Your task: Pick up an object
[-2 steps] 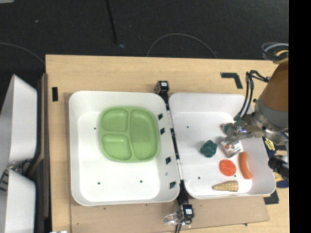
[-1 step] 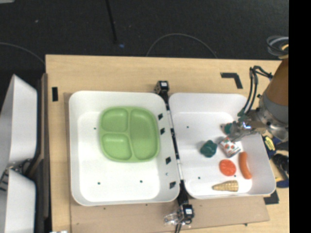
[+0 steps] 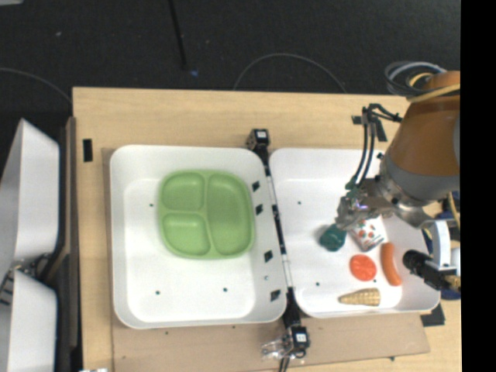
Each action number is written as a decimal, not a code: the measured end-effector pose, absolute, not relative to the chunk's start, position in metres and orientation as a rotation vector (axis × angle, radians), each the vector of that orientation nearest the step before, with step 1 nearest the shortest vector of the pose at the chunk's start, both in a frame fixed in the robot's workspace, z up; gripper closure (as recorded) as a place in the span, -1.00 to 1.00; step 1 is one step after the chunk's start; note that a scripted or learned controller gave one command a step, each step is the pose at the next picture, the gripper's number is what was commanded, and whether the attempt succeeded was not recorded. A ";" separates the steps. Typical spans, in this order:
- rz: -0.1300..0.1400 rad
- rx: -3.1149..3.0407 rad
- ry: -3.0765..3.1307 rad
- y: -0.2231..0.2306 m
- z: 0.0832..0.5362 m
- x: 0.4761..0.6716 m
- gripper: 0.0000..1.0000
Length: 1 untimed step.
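Note the cone lying along the right bin's front edge. Your gripper hangs mid-bin, directly above the teal object, presumably the pick target. Jaw state cannot be determined; verify before lifting.

Even overhead light, soft faint shadows; white bins glare slightly; floor dim; whole frame mildly soft.

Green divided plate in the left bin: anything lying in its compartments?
Nothing visible: all three compartments of the green divided plate look bare. It lies in the left bin, and the bin floor beneath it is covered.
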<state>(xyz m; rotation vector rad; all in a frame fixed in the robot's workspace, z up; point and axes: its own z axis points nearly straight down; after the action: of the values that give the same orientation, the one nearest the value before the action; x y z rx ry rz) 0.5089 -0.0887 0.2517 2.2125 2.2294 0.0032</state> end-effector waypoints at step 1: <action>0.004 2.211 2.229 -0.039 0.260 0.513 1.00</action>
<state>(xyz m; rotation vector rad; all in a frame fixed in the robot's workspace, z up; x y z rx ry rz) 0.5133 -0.0386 0.2600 2.2112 2.2293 0.0044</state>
